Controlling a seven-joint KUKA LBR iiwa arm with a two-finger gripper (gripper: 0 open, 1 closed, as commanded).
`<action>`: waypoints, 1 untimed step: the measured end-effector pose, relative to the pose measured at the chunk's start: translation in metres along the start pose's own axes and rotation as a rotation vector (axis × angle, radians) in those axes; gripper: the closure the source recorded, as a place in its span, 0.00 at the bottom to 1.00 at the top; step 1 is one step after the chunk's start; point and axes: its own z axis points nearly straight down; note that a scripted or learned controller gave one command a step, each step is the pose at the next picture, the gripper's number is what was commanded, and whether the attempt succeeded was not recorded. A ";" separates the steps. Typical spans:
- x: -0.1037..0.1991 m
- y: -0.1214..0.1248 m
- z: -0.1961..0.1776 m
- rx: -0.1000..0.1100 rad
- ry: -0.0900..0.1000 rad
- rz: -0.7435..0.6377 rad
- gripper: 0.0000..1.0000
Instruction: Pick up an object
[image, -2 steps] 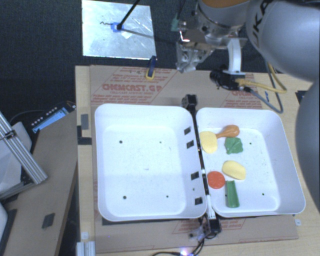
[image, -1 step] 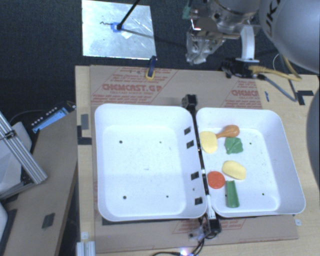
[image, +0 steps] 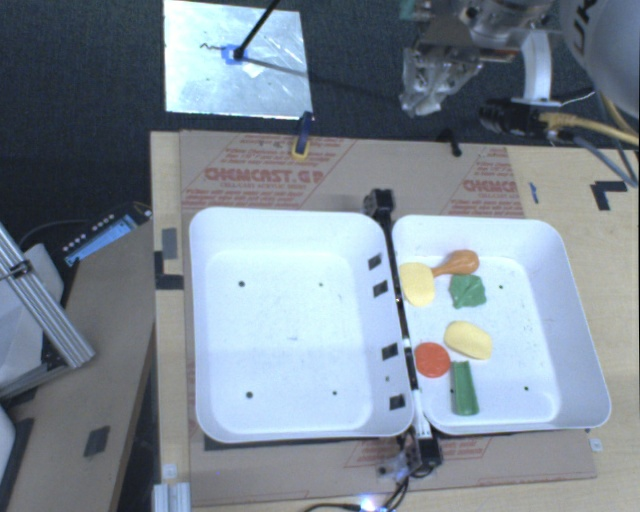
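Dark carpet floor (image: 80, 110) surrounds a wooden bench (image: 110, 400), with a shiny metal sheet (image: 236, 60) beyond.

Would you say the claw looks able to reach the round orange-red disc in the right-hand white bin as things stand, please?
Probably yes. The claw hangs beyond the far edge of the bench, and nothing covers the round orange-red disc. The long green block and the yellow oval piece lie close beside it, so finger room looks tight.

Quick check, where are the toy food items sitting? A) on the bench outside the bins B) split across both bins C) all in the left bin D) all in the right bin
D: the drumstick, green leaf piece, both yellow pieces, red disc and green stick all lie in the right bin.
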 end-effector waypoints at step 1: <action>-0.030 0.000 -0.020 0.001 -0.001 0.000 1.00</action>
